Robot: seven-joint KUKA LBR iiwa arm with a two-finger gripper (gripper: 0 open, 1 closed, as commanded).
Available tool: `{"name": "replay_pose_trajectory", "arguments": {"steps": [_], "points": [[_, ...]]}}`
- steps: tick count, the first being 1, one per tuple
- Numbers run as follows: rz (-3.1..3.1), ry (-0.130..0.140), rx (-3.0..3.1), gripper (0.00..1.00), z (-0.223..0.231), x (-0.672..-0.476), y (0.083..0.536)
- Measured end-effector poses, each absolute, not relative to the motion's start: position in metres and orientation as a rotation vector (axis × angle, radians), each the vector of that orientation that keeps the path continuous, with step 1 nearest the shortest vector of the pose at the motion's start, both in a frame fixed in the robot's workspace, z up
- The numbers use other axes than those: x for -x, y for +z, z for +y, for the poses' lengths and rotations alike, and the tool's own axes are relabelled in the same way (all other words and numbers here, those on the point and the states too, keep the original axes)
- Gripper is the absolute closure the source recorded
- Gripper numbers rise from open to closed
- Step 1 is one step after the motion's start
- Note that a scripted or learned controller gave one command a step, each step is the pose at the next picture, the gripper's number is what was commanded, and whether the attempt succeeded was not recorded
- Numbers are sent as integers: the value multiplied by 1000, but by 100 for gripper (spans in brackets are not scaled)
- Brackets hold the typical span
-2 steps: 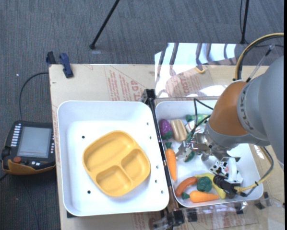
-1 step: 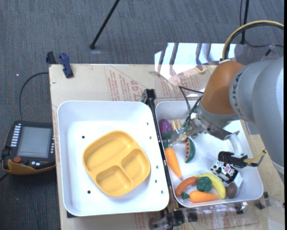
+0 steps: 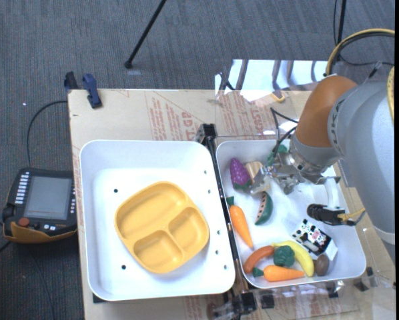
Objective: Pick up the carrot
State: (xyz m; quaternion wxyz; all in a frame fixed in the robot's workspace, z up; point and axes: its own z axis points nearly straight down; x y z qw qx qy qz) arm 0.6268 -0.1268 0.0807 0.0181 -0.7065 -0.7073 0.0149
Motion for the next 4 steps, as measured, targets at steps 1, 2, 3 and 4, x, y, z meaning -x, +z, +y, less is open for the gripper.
{"name": "replay_pose_trajectory", "arguments": {"steps": [1, 2, 3, 4], "points": [[-2206, 36, 2189, 100, -124, -629, 92], [-2207, 36, 2186, 0, -123, -629, 92], [-2145, 7, 2280, 0, -106, -555, 89], [-1640, 12, 2665, 0, -79, -503, 85]]}}
